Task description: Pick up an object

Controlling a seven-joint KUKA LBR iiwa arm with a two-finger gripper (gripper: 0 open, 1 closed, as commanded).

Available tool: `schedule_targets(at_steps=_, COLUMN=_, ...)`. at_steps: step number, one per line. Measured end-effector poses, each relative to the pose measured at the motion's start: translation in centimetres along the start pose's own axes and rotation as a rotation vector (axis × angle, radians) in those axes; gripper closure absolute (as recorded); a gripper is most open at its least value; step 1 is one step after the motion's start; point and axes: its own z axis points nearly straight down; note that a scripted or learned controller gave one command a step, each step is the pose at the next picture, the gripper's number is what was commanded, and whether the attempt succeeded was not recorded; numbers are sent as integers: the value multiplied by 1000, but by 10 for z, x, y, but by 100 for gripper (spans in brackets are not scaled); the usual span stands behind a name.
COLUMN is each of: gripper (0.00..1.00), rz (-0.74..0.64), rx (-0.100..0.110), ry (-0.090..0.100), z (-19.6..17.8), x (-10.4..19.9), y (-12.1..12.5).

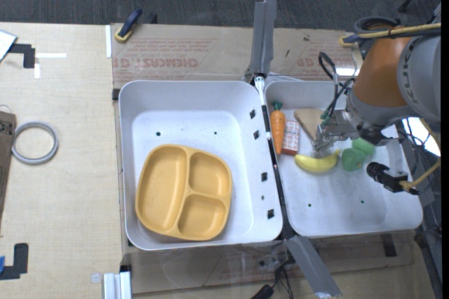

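Observation:
In the right bin [351,213] lie a yellow banana [316,163], a green toy vegetable [356,154], an orange carrot [278,125], a small red and white packet [290,137] and a tan flat piece [309,123]. My gripper [325,142] hangs low over the bin, just above the banana's upper edge and left of the green toy. Nothing shows clearly between its metal fingertips. The grey arm with its orange band [382,73] reaches in from the right and hides part of the bin's back corner.
The left bin [140,108] holds a yellow divided plate [184,192]. A roll of tape [33,143] lies on the bench at far left. A grey divider post [264,38] stands between the bins at the back. Cables hang near the right bin's right rim.

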Motion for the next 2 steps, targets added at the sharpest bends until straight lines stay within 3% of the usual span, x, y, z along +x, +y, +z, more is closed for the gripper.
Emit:
schedule_targets(at_steps=1, gripper=100, rz=-104, rx=-4, ry=-3, z=-152, x=-17, y=61)
schedule_targets(at_steps=2, gripper=100, rz=35, rx=-2, ry=-3, z=-285, x=-51, y=45)
